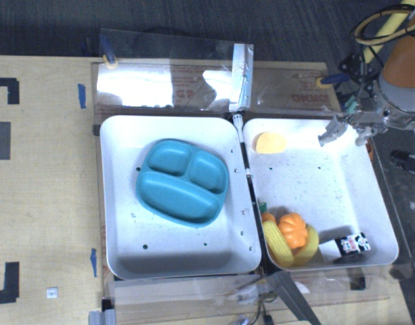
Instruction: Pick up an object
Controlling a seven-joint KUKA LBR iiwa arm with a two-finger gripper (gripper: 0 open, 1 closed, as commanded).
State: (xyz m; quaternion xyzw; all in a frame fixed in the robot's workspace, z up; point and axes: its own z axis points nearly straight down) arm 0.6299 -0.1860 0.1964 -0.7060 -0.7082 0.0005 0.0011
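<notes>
My gripper (345,134) hangs over the far right corner of the right bin (329,181), its two fingers spread apart and open with nothing between them. A pale yellow round piece (270,142) lies at the bin's far left, well to the left of the gripper. At the near left side an orange pumpkin (293,228) sits on a yellow corn cob (277,244) and another yellow item (311,244). A small black-and-white toy (353,245) rests in the near right corner.
The left bin (119,235) holds a blue divided plate (183,181). A clear plastic wall (173,73) rises behind the bins. Yellow cables (383,22) and the arm's orange band (402,66) are at the upper right.
</notes>
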